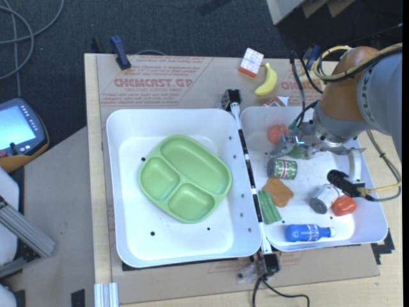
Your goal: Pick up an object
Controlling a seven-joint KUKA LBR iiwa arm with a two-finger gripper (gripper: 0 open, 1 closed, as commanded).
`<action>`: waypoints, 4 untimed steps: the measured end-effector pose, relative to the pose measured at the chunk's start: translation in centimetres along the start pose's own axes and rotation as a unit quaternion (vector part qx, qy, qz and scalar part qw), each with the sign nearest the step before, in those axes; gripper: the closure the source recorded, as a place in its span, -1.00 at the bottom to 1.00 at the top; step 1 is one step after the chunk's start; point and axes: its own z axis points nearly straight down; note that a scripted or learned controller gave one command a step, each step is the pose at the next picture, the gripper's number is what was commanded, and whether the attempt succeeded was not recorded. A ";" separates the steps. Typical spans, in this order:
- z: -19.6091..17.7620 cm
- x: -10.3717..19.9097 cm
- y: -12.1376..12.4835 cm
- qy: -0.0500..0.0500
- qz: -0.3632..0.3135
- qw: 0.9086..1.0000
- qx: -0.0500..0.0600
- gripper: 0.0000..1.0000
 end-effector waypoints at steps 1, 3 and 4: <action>0.1 3.1 -4.4 0.000 0.002 1.000 0.002 -1.00; -0.9 2.9 -4.2 -0.001 0.003 1.000 -0.001 -1.00; -0.1 -0.3 4.6 0.003 -0.002 1.000 0.019 -1.00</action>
